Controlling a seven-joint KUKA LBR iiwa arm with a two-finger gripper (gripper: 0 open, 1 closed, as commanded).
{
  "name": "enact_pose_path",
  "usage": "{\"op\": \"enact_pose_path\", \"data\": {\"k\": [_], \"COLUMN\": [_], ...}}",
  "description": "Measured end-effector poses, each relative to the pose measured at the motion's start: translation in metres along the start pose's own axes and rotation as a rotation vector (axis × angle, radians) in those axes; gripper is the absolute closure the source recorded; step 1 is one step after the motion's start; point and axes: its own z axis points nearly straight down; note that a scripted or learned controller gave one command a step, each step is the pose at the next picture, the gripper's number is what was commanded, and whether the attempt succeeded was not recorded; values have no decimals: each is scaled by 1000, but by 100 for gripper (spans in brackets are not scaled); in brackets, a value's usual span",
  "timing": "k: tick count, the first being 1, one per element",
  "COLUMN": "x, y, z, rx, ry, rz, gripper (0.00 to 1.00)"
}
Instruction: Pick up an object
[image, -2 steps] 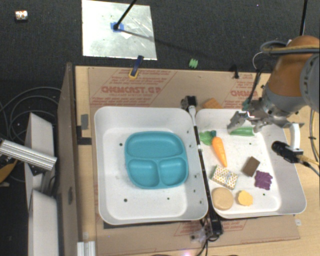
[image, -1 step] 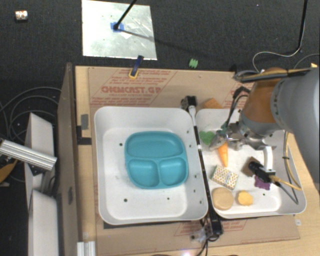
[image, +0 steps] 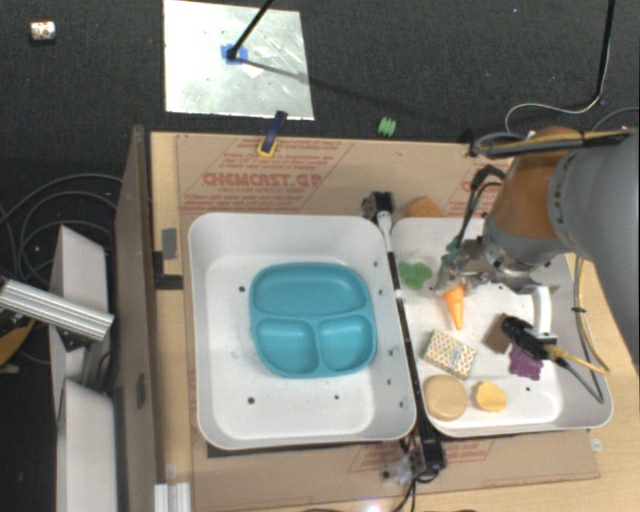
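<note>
Nearest you in the right bin (image: 565, 395): a tan disc (image: 446, 397) and a yellow round piece (image: 490, 397) side by side, with a patterned block (image: 449, 352) just behind them. Next back is the toy carrot (image: 456, 307), the likeliest pick. It lies on the bin floor with its long axis running near to far, its tip toward you and its thick end toward the tool (image: 458, 268). The tool hangs just beyond that thick end, so the carrot lies on its near side, close under it. You cannot tell whether the tool is open or closed, and nothing shows as gripped. A green piece (image: 415, 272) sits just left of the tool, by the bin wall. The left bin (image: 225, 300) holds a blue divided plate (image: 312, 320), well apart from the tool. Both bins rest on the cardboard-covered counter (image: 300, 170). Beyond it are a dark floor (image: 80, 100) and a foil sheet (image: 240, 60).
</note>
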Motion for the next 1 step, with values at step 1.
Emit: {"op": "enact_pose_path", "data": {"k": [1], "x": [82], "y": [5], "z": [-95], "rx": [-6], "ry": [3], "rz": [-10], "gripper": [100]}}
